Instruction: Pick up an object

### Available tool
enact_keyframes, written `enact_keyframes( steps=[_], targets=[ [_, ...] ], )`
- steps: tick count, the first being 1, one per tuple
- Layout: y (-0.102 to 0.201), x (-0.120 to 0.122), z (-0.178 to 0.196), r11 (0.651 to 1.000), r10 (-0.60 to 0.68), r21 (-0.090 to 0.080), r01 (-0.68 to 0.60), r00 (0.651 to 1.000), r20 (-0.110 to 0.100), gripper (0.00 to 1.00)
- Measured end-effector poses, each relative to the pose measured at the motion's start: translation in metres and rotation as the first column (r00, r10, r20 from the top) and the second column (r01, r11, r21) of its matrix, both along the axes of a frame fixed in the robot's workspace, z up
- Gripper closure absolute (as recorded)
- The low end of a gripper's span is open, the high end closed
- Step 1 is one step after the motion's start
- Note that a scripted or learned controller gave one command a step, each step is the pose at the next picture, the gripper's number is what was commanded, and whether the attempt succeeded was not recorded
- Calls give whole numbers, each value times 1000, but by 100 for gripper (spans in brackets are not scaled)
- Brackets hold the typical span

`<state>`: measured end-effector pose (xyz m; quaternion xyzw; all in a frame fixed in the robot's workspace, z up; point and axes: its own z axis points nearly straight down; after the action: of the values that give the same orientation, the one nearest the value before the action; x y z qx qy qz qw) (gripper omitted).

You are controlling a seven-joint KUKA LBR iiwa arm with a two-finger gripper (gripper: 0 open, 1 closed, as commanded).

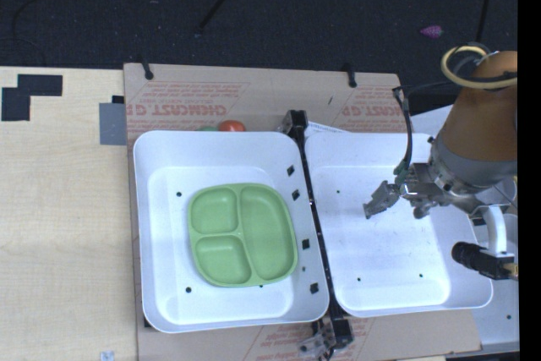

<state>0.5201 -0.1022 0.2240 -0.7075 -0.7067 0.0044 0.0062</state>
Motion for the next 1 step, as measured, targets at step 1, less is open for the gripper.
enact_keyframes(
  steps=[1],
  targets=[
    [0,2,6,1000,2,-1,-2,1000,11,0]
  ],
)
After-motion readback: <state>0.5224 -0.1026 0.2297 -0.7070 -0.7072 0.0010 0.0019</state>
